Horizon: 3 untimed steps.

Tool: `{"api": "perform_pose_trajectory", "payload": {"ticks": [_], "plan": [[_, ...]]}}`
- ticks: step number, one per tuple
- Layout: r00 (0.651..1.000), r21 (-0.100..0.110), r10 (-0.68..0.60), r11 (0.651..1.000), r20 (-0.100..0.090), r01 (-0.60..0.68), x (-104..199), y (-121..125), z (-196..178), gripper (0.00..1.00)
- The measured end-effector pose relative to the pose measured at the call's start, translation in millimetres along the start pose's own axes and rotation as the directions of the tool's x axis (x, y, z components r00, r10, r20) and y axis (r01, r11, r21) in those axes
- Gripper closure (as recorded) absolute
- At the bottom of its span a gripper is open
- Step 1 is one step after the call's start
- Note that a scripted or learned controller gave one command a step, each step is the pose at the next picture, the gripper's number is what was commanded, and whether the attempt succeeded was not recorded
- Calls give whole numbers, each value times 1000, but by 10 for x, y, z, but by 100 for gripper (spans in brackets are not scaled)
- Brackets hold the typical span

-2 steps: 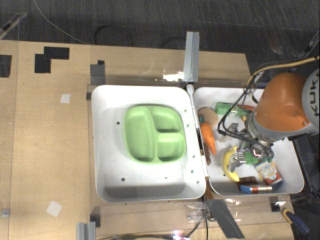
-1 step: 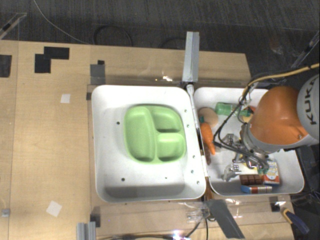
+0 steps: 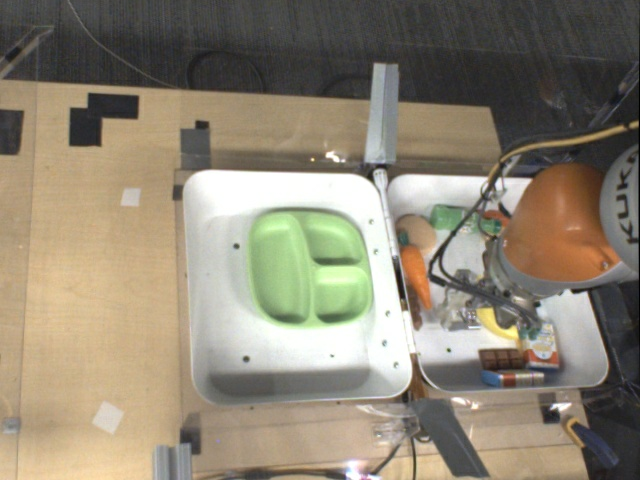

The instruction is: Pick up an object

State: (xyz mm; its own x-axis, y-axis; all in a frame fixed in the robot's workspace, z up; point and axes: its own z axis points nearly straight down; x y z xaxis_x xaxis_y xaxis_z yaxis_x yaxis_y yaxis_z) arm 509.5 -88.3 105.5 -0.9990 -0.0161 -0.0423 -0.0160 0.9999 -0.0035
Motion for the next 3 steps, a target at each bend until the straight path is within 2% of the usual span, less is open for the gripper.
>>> {"api": "perform_pose_trajectory", "payload": {"ticks": [1, 2, 3], "plan": [[983, 6, 185, 983, -24, -185, -203, -639, -1325, 100], [970, 4, 238, 971, -40, -238, 209, -106, -258, 100], [996, 0, 80, 997, -32, -80, -248, -315, -616, 100]]}}
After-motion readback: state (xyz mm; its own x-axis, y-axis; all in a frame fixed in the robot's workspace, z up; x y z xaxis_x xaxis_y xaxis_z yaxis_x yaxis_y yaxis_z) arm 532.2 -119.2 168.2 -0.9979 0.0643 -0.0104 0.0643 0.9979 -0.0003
